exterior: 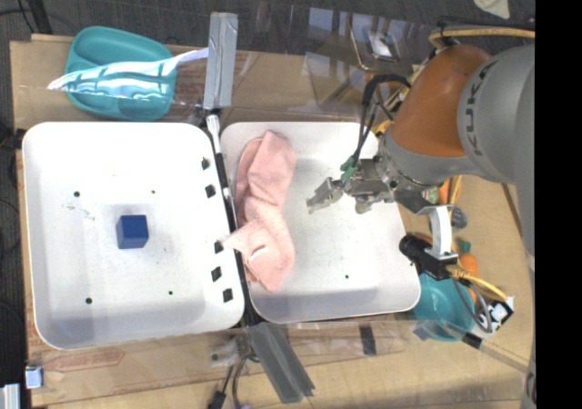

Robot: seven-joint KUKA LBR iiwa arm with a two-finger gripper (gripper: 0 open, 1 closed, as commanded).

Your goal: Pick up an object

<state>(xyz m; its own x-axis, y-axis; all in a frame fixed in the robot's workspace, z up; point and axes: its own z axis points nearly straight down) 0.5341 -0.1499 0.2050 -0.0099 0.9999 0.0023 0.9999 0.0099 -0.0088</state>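
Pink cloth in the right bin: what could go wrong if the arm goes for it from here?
The pink cloth lies bunched against the divider wall of the right bin, so the gripper may strike that wall. Limp fabric could also slip out or drag over the divider toward the blue cube.

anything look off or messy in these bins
Only the pink cloth stands out. It lies crumpled along the left wall of the right bin, and its lower end bunches up against the divider between the bins. The blue block sits squarely in the left bin. Nothing looks spilled or broken.
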